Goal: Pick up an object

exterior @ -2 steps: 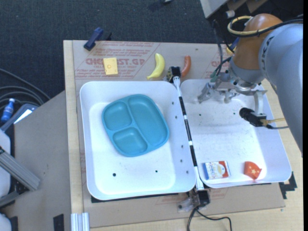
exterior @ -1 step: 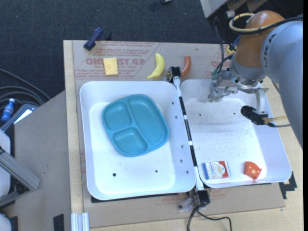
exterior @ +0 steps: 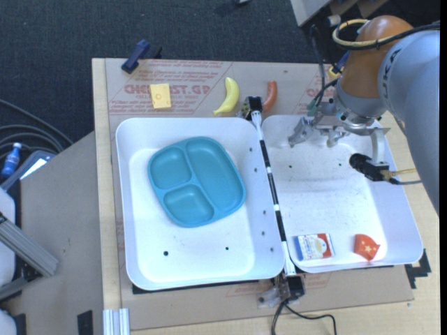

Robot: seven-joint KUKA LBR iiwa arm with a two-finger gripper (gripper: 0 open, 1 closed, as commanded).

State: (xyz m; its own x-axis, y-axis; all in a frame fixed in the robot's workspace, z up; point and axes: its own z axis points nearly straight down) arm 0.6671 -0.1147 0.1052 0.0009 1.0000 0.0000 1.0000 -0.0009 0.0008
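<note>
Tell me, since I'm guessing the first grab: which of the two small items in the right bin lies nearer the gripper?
The red item, by a little. It lies at the bin's near right corner, more directly below the gripper; the white carton sits further left.

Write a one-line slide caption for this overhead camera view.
Robot gripper hovers over the right bin holding a small carton and red object; blue tray sits left.
</note>
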